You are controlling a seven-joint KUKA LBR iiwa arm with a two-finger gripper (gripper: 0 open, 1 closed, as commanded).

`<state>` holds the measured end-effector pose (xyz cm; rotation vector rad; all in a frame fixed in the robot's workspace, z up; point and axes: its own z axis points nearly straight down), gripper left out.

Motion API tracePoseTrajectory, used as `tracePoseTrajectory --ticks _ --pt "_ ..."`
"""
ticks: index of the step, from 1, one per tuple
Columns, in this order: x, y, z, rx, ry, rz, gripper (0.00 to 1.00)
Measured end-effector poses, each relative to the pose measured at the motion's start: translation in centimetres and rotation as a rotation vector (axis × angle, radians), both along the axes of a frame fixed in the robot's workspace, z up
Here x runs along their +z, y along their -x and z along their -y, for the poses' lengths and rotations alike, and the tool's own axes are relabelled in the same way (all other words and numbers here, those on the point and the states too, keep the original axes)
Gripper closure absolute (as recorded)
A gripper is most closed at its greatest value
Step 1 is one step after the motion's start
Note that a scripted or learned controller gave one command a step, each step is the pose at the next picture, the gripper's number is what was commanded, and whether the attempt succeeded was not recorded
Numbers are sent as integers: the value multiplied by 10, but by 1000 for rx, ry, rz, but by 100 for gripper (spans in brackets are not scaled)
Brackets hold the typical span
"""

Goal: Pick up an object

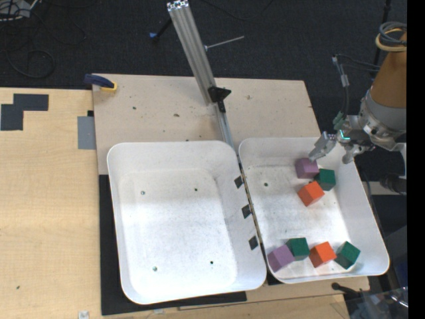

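Observation:
My gripper (337,149) hangs over the far right part of the right bin (279,161), its two fingers spread open with nothing between them. Just below it lie a purple cube (306,167), a green cube (326,178) and an orange cube (310,193), close together. Near the bin's front edge sit another purple cube (280,256), a green cube (299,247), an orange cube (323,253) and a further green cube (347,254).
The left bin (133,158) lies beside the right one, with black clips (246,210) along the shared edge. A slanted aluminium post (196,52) rises behind the bins. A blue and yellow clamp (99,82) sits at the board's far left corner.

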<state>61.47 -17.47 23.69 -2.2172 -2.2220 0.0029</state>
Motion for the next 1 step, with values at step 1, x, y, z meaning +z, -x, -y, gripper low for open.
tracePoseTrajectory --ticks 1 --pt "-62 4 6 -3 -1 -6 0"
